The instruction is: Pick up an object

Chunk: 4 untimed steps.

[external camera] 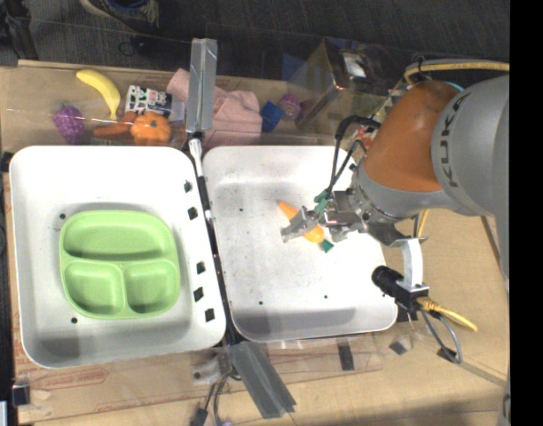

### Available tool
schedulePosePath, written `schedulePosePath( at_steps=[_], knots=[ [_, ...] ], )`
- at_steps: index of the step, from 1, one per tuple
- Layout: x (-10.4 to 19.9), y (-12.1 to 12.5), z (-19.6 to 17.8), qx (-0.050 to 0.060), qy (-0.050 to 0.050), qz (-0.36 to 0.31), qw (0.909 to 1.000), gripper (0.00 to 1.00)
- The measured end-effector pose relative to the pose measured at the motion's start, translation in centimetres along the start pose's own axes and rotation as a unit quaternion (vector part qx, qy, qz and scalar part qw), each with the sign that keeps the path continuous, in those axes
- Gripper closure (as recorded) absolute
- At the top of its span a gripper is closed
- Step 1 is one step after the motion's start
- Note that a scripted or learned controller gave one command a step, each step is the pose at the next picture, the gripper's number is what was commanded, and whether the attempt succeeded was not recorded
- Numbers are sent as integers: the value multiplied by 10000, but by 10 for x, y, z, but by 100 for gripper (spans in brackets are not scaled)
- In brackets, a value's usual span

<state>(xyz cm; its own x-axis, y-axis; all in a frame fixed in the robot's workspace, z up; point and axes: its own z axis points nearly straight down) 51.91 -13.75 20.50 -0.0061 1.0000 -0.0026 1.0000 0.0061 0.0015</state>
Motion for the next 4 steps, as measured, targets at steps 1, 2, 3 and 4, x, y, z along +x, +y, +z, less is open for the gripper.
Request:
schedulePosePath(
  at_steps=[1,2,3,4],
  knots=[
    [-29,39,114,24,16,-425,9991,0],
    [79,83,13,25,17,599,9982,0],
    [248,105,13,37,10,1543,9880,0],
    [294,138,2,20,9,370,9993,0]
  ],
)
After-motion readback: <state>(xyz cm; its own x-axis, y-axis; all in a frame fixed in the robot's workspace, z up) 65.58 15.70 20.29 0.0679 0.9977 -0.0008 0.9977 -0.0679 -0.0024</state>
